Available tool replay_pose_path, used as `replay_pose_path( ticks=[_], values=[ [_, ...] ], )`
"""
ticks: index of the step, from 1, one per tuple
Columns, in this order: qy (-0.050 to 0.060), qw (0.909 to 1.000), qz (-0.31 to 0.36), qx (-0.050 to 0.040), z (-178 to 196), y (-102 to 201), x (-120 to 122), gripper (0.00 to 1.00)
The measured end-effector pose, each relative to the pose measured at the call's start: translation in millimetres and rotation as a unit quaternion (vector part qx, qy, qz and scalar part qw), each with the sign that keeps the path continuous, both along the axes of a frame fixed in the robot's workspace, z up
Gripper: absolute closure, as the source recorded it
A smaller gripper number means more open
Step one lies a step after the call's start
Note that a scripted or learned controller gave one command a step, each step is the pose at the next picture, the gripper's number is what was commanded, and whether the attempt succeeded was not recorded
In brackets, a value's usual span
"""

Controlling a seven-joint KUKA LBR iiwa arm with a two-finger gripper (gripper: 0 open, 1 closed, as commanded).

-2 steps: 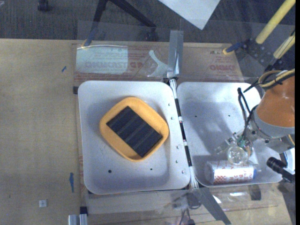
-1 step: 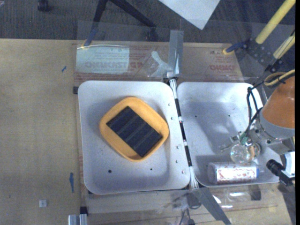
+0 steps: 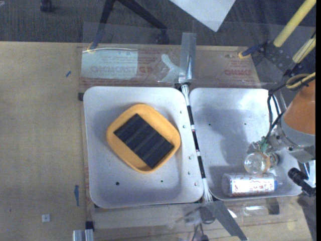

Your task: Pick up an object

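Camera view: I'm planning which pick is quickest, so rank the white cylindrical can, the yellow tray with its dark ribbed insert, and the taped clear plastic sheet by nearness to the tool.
1. White cylindrical can, right bin, just below the tool.
2. Yellow tray with dark ribbed insert, left bin.
3. Taped clear plastic sheet, beyond the left bin, upper left.

Two white bins: left bin [image 3: 100,185], right bin [image 3: 225,109], both plain with a few small dark dots. In the left bin, a yellow-orange tray [image 3: 120,147] with a black, faintly striped panel [image 3: 143,140] in its middle. Low in the right bin, a white can [image 3: 252,185] speckled with red print, and just above it a clear glass jar [image 3: 257,162]. At the right edge of the frame, the arm's orange band [image 3: 303,114] over grey. Tan bench [image 3: 35,134]; dark grey carpet [image 3: 30,24] along the top.
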State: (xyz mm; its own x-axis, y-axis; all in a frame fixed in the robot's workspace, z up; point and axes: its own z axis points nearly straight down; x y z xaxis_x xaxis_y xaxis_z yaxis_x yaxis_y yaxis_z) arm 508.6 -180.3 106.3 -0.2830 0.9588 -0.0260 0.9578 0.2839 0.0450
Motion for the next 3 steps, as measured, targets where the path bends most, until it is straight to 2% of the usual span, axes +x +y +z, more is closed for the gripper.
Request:
replay_pose_path(
  ticks=[1, 2, 3],
  values=[
    [0.024, 0.9994, 0.024, 0.0049, 88.4, 33.6, 35.3, 1.00],
    [0.025, 0.9895, 0.142, 0.0019, 89.0, 74.8, 48.7, 1.00],
    [0.025, 0.9895, 0.142, 0.0019, 88.9, 74.7, 48.7, 0.00]
  ],
)
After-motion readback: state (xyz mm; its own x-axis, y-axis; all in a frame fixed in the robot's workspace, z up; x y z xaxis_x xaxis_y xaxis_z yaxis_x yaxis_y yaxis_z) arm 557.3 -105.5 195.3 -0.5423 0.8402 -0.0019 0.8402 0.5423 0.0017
